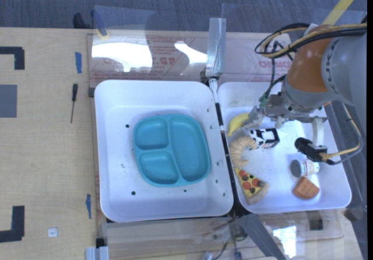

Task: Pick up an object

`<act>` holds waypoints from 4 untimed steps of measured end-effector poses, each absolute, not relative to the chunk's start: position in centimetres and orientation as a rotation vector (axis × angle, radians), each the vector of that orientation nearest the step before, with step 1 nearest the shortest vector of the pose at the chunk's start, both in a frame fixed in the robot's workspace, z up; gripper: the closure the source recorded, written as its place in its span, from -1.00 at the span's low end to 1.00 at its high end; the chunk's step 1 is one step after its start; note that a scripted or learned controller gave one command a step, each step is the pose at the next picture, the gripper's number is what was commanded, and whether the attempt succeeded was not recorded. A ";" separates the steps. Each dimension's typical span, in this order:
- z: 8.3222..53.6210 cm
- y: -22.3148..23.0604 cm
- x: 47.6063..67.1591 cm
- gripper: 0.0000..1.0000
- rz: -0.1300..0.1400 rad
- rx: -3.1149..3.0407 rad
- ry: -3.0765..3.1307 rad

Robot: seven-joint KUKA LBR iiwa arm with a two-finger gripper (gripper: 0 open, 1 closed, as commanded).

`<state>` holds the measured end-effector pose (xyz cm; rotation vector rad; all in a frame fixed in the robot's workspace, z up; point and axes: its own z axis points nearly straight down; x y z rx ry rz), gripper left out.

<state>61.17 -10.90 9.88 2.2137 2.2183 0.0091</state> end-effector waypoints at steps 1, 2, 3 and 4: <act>11.0 -10.9 61.3 1.00 0.012 2.211 2.217; 10.9 -10.9 61.2 -1.00 0.011 2.212 2.217; 12.0 -10.8 61.4 1.00 0.015 2.209 2.215; 11.9 -10.8 61.3 -1.00 0.013 2.210 2.216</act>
